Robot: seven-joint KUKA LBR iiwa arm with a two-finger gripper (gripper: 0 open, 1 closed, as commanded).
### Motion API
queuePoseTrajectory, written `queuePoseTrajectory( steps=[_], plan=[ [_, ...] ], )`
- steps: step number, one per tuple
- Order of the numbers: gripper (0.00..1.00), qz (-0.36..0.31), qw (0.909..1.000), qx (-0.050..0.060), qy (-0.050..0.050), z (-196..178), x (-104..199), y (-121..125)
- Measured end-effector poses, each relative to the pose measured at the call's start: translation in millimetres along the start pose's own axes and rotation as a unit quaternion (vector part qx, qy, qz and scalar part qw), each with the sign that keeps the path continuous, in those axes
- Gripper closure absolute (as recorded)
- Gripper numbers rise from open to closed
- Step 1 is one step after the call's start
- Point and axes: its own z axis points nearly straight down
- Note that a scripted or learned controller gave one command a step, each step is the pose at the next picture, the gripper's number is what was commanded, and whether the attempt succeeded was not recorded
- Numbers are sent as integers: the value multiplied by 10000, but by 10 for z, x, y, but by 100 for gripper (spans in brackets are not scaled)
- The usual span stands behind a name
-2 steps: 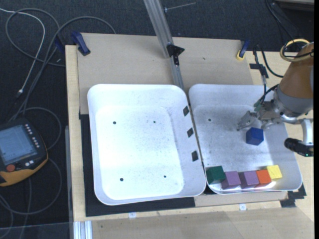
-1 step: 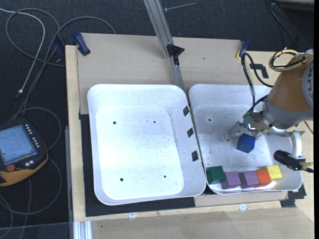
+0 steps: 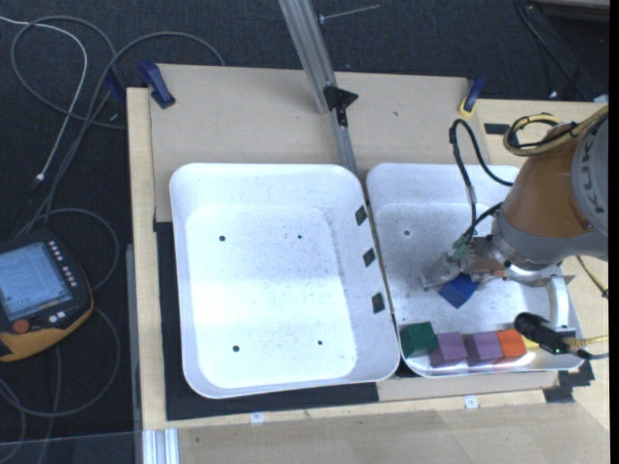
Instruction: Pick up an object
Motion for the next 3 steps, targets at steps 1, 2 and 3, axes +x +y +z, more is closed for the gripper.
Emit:
queuePoseTrajectory(
  steps=[1,2,3],
  plan=[
    [0,-8,10000,0,4,5,469,-222],
    [100,8,10000,-24,-9,-102,443,-209],
    [100,-38,10000,-72,-3,-1043,1198,255]
  ],
)
